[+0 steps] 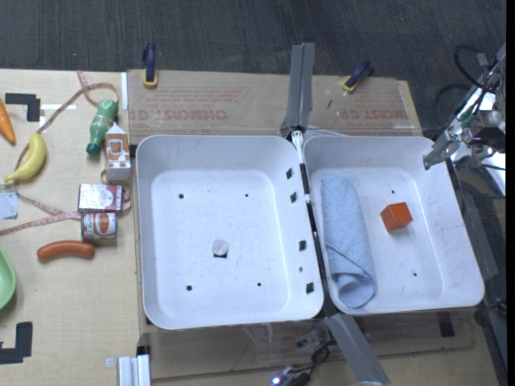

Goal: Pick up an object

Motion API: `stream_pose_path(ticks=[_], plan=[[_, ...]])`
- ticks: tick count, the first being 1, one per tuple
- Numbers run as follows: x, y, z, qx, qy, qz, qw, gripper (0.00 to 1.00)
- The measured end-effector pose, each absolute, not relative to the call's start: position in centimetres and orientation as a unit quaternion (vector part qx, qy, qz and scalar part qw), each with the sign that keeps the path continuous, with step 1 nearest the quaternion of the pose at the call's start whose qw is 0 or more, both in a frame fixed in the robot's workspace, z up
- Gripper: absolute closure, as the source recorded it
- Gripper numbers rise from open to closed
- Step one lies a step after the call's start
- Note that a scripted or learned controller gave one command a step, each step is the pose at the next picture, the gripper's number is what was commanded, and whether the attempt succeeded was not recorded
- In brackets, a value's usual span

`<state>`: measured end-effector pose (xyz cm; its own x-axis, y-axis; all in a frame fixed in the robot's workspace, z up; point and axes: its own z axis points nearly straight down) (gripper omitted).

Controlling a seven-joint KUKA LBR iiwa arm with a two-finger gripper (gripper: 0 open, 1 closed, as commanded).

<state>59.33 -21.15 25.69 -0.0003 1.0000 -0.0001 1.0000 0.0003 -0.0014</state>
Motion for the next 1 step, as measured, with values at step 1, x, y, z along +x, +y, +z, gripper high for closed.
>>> stream_pose_path(ticks=[1], plan=[[56.7,-20.64,13.88,-0.715,-0.699,0.0011,0.001,0.0]])
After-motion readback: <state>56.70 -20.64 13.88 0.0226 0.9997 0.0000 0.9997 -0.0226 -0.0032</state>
